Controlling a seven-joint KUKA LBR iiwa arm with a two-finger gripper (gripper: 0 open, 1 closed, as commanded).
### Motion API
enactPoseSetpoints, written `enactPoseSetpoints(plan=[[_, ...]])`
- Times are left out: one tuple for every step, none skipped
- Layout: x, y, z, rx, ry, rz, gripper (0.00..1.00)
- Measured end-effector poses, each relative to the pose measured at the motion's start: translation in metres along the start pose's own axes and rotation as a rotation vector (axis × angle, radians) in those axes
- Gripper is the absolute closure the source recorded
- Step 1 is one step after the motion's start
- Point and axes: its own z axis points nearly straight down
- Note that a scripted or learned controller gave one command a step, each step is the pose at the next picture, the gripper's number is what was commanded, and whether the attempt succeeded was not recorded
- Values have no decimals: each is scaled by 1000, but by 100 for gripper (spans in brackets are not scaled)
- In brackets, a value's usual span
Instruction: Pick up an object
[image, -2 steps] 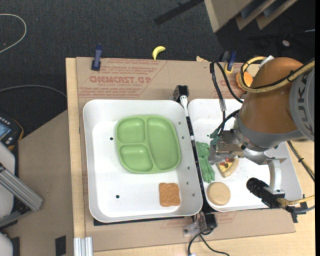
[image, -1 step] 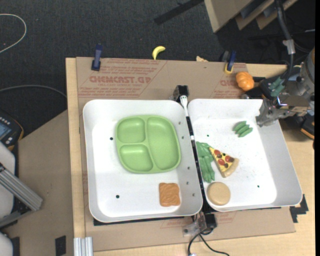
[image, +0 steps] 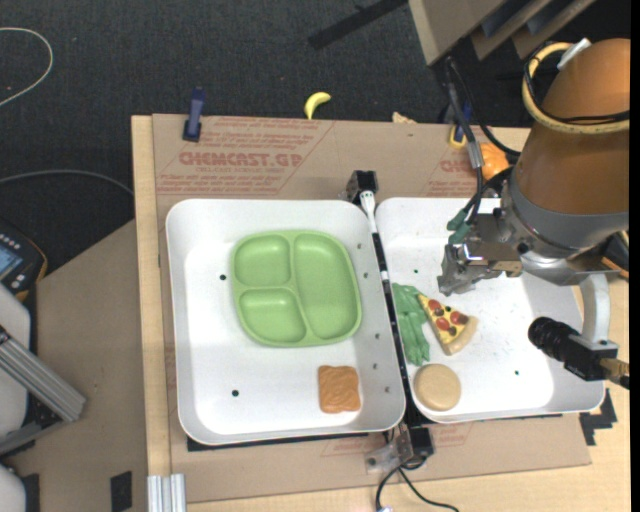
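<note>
the left bin (image: 200, 330) holds a green divided plate (image: 296, 287) and a toast-like piece (image: 339, 389). in the right bin (image: 520, 390) lie green beans (image: 410, 322), a pizza slice (image: 446, 322) and a round bun (image: 437, 387), within easy reach. the pincer (image: 462, 272) hovers just above the slice, seemingly empty; open or closed, i cannot tell. cardboard (image: 250, 155) covers the surface, cables trail around.

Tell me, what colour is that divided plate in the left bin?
Light green; the divided plate shows clearly in the camera view.

The hand (image: 458, 283) hangs over the right bin (image: 520, 395), just above a pizza slice (image: 446, 322), green beans (image: 410, 322) and a round bun (image: 437, 387)
</note>
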Motion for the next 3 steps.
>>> enactPoseSetpoints(plan=[[-24,0,64,-1,-1,8,100],[-36,71,133,-10,-3,5,100],[65,29,81,-12,2,-6,100]])
